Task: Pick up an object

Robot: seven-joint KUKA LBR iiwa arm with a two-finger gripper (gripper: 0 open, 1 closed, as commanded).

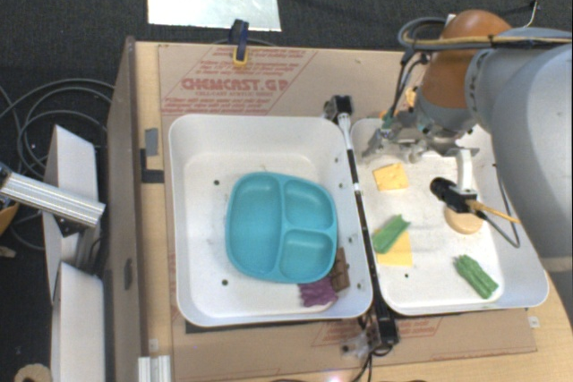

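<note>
My gripper hangs low over the back left corner of the right bin, just behind a yellow square slice. Nothing shows in its grasp. Further forward in that bin lie a green piece resting on a yellow wedge, a tan round disc to the right, and a green ridged stick near the front right corner.
The left bin holds a teal divided plate, with a purple lump and a brown piece at its front right edge. A black divider rail runs between the bins. The grey arm covers the right bin's back right.
</note>
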